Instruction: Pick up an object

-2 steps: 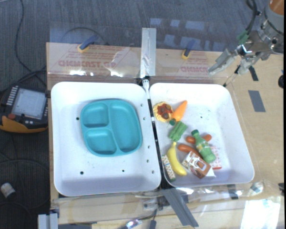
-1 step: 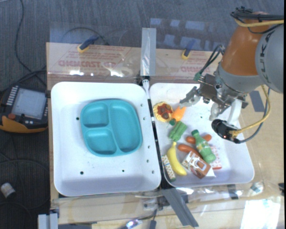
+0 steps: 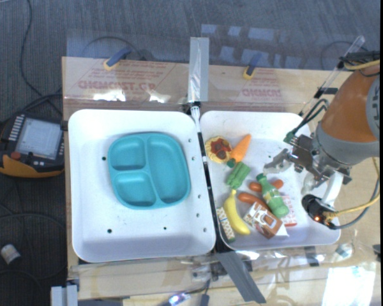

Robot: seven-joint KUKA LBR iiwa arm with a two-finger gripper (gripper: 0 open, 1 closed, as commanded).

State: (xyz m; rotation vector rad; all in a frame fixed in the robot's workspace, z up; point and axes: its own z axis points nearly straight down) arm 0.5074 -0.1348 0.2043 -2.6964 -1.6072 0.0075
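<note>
Arm (image 3: 348, 116) comes in from the right over the right bin (image 3: 268, 123); gripper (image 3: 292, 164) sits above the bin's right half with its fingers spread apart, nothing between them. All candidate objects are clustered in the right bin's left and centre: toy pizza slice (image 3: 218, 149) and carrot (image 3: 240, 147) at the top near the divider, green vegetable (image 3: 237, 174) just below them, banana (image 3: 233, 213) lower down along the left wall, a snack packet (image 3: 263, 219) at the bottom, green bottle (image 3: 272, 197) and a red sausage (image 3: 249, 198) in between. Left bin (image 3: 89, 234) holds just a teal divided plate (image 3: 147, 169), well apart from the gripper. Nearest pick looks like the green bottle: it lies just down and to the left of the gripper in the camera view, long axis running diagonally from upper left to lower right. It touches or overlaps the sausage and the packet, so a clean straddle is tight; judgement is the fingers would need to close across the bottle's short axis, meaning a wrist turn to line up with that diagonal before descending. Carrot is more isolated but further left. Nothing grasped yet; the pick step hasn't started. Risk: fingers land on the neighbours and nudge the pile instead of closing on one item.
</note>
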